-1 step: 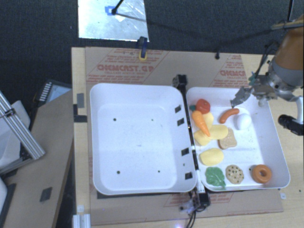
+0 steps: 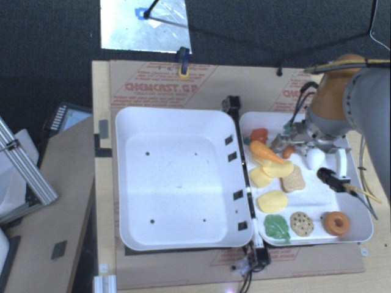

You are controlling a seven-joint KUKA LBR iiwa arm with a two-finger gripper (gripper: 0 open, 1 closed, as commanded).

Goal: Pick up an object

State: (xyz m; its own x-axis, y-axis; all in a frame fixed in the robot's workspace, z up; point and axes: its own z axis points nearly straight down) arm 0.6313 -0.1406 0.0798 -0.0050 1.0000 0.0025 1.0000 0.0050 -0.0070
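Lettuce [image 2: 276, 227], cookie [image 2: 301, 223] and donut [image 2: 336, 223] are lined up along the right bin's [image 2: 365, 223] near edge. Gripper [image 2: 287, 140] is parked just right of the carrot [image 2: 266, 152], which is angled down-right; jaw opening can't be made out.

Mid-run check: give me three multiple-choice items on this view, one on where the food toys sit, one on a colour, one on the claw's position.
1. The food toys lie in: A) left bin B) right bin C) on the cardboard
2. The leafy toy is: A) green B) blue C) purple
3. The claw is: A) over the left bin B) over the right bin's far end C) off the bench

B: the carrot, cookie and doughnut lie in the right bin.
A: the leafy toy is green.
B: the claw is beside the carrot.
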